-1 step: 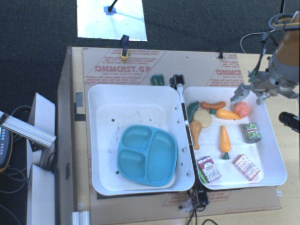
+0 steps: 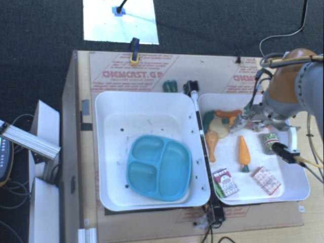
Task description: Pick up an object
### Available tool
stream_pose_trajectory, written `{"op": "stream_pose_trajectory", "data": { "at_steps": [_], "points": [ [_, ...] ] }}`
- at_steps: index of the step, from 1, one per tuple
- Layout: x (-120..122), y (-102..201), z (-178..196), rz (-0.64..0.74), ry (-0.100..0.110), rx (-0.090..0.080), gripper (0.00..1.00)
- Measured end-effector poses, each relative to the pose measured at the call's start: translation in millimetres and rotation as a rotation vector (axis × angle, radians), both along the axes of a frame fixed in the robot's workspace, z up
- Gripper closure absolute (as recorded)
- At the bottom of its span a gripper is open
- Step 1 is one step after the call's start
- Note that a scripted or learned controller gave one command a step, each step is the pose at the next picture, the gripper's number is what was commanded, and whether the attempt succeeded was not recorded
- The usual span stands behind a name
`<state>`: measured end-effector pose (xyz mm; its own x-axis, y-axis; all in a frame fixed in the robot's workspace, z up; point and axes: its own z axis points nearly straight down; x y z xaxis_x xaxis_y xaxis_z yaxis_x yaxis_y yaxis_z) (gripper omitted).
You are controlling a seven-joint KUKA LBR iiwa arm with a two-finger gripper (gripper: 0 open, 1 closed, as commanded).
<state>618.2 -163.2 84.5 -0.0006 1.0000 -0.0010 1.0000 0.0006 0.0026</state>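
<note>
arm [image 2: 309,85]: we see a grey casing
band [image 2: 283,82]: we see orange, rounded
cables [image 2: 283,59]: we see black and yellow

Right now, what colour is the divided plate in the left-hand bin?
Light blue. The divided plate shows plainly in the camera view, lying in the white bin.

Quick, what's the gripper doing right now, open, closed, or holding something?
Gripper: cannot be told. It sits low in the right bin, beside the toy carrot and other toy food; nothing shows as held.

pincer [image 2: 237,126] tips blurred; arm [image 2: 304,80] cropped rt
</note>
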Motion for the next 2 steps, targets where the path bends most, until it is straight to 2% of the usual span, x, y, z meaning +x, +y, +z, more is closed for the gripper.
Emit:
{"op": "stream_pose_trajectory", "data": {
  "at_steps": [1,2],
  "points": [
    [40.9,35.0,-3.1,0.006,0.025,0.002,0.0],
    [-6.3,-36.3,43.8,0.001,0.0,-0.002,0.0]
  ]
}}
